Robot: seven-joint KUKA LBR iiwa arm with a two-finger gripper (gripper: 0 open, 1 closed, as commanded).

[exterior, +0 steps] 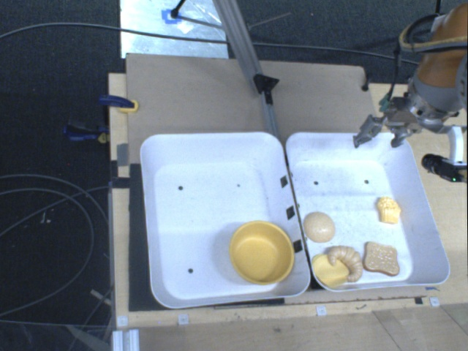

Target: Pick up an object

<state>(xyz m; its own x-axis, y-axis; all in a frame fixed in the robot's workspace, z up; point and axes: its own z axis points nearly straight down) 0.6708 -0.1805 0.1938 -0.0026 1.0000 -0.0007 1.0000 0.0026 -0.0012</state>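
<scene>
My gripper [381,137] hangs over the far right rim of the right bin [344,168], fingers spread open with nothing between them. Well below it in that bin lie a round cream bun [319,227], a croissant [345,260] resting on a yellow slice [328,272], a slice of toast [381,258] and a small yellow waffle-like piece [388,210]. A yellow bowl [261,251] sits upright in the near right part of the left bin [190,196].
A grey pole [245,46] slants down to a black clamp at the far join of the two bins. Black clips [289,212] mark the shared wall. Cables trail on the dark floor at left.
</scene>
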